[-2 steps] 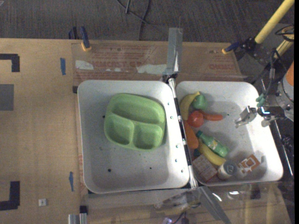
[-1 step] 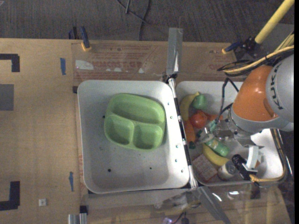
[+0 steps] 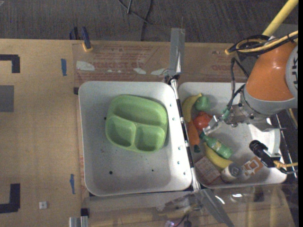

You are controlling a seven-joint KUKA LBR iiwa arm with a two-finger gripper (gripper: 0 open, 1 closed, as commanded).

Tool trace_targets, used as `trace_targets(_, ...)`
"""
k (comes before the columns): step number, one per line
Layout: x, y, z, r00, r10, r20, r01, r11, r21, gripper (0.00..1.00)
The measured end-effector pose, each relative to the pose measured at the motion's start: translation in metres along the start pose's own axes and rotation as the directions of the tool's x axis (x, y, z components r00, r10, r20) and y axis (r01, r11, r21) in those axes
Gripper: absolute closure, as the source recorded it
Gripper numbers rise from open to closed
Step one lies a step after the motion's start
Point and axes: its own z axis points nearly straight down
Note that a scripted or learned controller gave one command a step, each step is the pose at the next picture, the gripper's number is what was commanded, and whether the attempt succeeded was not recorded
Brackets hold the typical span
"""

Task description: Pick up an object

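Note:
The right bin [image 3: 246,92] holds a heap of toy food along its left side. A yellow banana [image 3: 189,106] with a green piece [image 3: 203,102] by its tip lies at the back. A red tomato [image 3: 201,120] and an orange carrot [image 3: 193,134] sit below it. A green bottle [image 3: 218,146] rests across a second banana [image 3: 218,160]. My gripper [image 3: 213,126] reaches in from the right and hangs low, just right of the tomato and above the green bottle's neck. Nothing is visibly between its fingers.
A pinkish flat box [image 3: 207,169] and a small container with an orange and white label [image 3: 244,168] lie at the right bin's front. The left bin [image 3: 94,164] holds a green divided plate [image 3: 137,123]. A metal divider [image 3: 182,126] separates the bins.

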Motion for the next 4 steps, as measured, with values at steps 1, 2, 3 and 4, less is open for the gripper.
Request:
trace_targets(1,-0.095,-0.016,0.072,0.999,0.045,-0.001,-0.045,0.999,0.002,0.0)
trace_targets(2,-0.078,0.07,-0.003,0.982,0.188,0.001,-0.188,0.982,-0.001,0.0)
trace_targets(3,-0.013,0.087,0.0,0.887,0.461,0.001,-0.461,0.887,0.002,0.0)
trace_targets(4,-0.037,0.022,0.065,0.967,0.256,-0.001,-0.256,0.967,0.004,0.0)
